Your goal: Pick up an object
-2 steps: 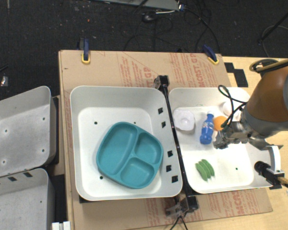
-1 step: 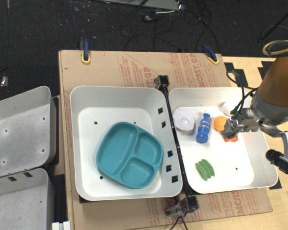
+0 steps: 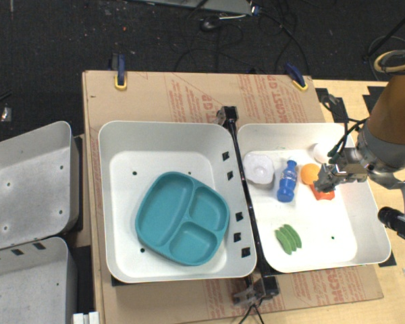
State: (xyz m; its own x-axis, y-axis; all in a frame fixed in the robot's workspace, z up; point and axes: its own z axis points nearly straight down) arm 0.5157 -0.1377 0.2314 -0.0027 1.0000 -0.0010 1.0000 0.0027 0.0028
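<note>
**Hand low in right bin, over the orange/red cluster**

Reading left to right from my remote station. Left bin (image 3: 115,181) carries one teal divided plate (image 3: 182,218), lying flat, slightly rotated, well apart from the arm. No action there.

Right bin (image 3: 364,248): a white cup-like container (image 3: 260,167) near the shared wall; just beside it a blue bottle (image 3: 287,181) lying on its side; below those, alone on bare floor, a green pod-shaped piece (image 3: 288,239). Further right, an orange ball (image 3: 310,172) with a red piece (image 3: 323,194) just beside it, and a small white thing (image 3: 322,151) behind them near the far wall.

The hand (image 3: 332,174) sits down among that last cluster, right at the orange ball and red piece. I cannot tell whether it is released or clenched, nor whether anything is in it; the wrist blocks my look.

Risks, as I judge them:
- Ball is round; an off-centre close would likely squirt it toward the bottle.
- Ball and red piece are crowded; hand may catch both, or wedge neither.
- Bin wall is near; a drift right could scrape it.
</note>
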